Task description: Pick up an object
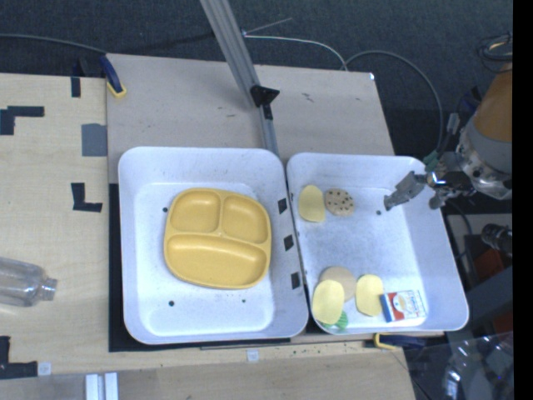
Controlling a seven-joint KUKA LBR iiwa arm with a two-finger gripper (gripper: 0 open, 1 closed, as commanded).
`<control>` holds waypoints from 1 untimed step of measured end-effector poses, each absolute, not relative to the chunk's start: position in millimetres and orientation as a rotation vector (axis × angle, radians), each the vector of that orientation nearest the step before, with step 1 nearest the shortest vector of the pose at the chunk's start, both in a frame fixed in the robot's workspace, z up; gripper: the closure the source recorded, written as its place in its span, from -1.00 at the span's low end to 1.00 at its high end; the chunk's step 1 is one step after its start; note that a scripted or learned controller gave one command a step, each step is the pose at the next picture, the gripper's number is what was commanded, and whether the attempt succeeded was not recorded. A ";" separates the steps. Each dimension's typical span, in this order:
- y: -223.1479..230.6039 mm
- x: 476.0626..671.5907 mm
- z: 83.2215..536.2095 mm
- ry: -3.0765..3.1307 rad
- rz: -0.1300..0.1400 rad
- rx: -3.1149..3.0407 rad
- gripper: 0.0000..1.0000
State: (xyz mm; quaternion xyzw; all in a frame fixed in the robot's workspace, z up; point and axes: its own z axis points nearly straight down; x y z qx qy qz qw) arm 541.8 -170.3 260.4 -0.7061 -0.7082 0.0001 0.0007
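The right bin point(433, 248) holds several small items. A pale yellow piece point(311, 203) and a brown speckled cookie point(338, 201) lie at its far left. Along its near edge sit a tan round point(340, 275), two more yellow pieces point(328, 300) point(369, 294) and a small red, white and blue carton point(405, 305). My gripper point(408, 192) hangs over the bin's far right part, above bare floor and apart from every item. Nothing shows in its grasp. In the left bin point(141, 248) lies a yellow divided plate point(218, 236).
A slanted metal pole point(231, 44) ends at the bins' far edge between them. A clear plastic bottle point(23, 280) lies on the bench at far left. A thin cable point(400, 61) loops behind the right bin.
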 end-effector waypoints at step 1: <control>-169.3 542.2 270.1 -2.226 -0.001 -2.214 1.00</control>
